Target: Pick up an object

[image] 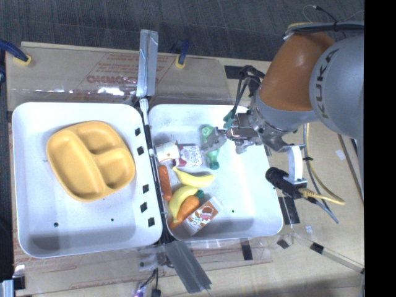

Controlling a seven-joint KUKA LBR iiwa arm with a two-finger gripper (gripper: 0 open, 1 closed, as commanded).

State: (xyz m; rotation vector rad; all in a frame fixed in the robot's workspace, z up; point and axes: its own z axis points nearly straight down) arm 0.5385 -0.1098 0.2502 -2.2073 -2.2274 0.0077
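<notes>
Camera view: fingers (218, 140) just above green bottle (211, 147), right bin (260, 209).

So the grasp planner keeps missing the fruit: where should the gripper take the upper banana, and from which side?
Grip the banana at mid-body, coming straight down from above. It lies flat, long axis roughly left-right, so close across its narrow width. Its near side crowds the second banana and carrot, and the sausage sits at its left end, so clearance looks tight there.

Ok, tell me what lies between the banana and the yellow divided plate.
In the camera view, between the banana and the yellow divided plate lie a sausage-like orange-red piece, then the two bins' adjoining walls with black clips.
</notes>
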